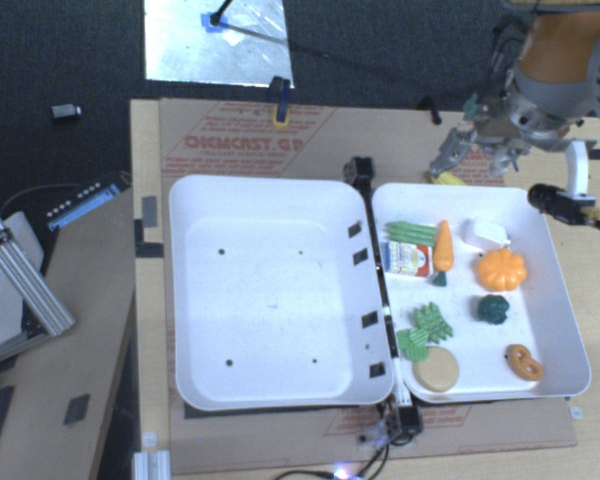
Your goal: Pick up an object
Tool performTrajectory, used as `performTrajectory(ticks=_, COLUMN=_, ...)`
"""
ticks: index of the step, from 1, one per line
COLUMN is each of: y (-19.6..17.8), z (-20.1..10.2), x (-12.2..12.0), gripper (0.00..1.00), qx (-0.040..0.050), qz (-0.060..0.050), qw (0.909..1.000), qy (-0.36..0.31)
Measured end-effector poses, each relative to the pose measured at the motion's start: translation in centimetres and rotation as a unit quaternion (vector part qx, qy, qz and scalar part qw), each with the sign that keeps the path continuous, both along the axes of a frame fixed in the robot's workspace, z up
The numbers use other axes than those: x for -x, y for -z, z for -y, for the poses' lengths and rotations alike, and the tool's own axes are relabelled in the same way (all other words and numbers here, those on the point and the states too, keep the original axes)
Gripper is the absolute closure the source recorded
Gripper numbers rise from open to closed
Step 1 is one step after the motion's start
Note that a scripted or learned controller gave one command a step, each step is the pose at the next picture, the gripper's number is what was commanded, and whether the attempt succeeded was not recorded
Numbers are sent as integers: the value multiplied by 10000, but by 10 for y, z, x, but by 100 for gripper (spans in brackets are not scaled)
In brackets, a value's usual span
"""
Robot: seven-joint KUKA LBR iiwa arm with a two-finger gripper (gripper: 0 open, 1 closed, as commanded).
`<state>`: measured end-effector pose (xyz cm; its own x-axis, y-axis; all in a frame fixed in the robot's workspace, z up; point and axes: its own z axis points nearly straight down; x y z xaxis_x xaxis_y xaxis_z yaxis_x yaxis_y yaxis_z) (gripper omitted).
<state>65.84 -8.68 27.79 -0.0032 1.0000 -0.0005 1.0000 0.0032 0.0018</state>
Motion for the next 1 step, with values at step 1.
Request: performTrajectory(ticks=1, y=76, z=-88, x=-9, gripper=0, qx=-21, qz=-28, qw=10000, qy=-44)
